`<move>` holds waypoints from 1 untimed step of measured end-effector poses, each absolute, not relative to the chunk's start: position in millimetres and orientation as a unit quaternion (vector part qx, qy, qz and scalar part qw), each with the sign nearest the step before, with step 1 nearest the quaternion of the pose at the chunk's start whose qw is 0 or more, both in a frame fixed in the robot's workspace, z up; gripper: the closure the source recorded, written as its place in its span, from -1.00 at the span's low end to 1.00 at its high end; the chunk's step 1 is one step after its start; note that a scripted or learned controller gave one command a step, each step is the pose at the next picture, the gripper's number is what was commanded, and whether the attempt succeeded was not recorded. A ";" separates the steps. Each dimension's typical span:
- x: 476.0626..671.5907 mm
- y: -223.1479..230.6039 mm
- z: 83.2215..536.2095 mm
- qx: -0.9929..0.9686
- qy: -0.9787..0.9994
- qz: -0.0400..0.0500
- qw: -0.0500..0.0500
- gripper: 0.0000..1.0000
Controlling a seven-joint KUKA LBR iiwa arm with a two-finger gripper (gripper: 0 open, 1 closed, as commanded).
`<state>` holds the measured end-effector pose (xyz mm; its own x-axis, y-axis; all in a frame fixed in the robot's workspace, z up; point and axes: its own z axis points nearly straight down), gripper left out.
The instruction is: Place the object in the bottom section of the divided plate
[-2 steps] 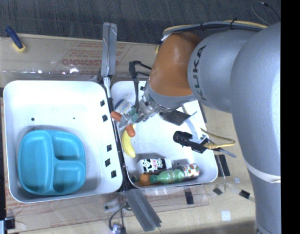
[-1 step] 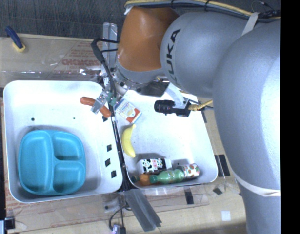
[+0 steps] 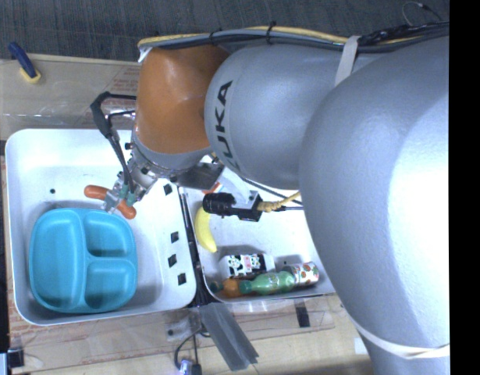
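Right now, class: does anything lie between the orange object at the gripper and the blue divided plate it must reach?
Nothing visible does. The orange sausage-like object lies at the gripper, right beside the upper rim of the blue divided plate in the left bin. The plate's sections look bare. Whether the gripper actually holds the object cannot be told.

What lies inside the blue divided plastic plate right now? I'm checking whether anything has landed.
All compartments of the blue divided plastic plate show bare. The orange hot-dog toy sits at its upper rim, by the gripper.
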<state>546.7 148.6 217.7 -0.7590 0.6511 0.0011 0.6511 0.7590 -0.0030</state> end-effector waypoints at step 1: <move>538.1 184.6 284.1 -0.413 -0.911 0.001 0.000 1.00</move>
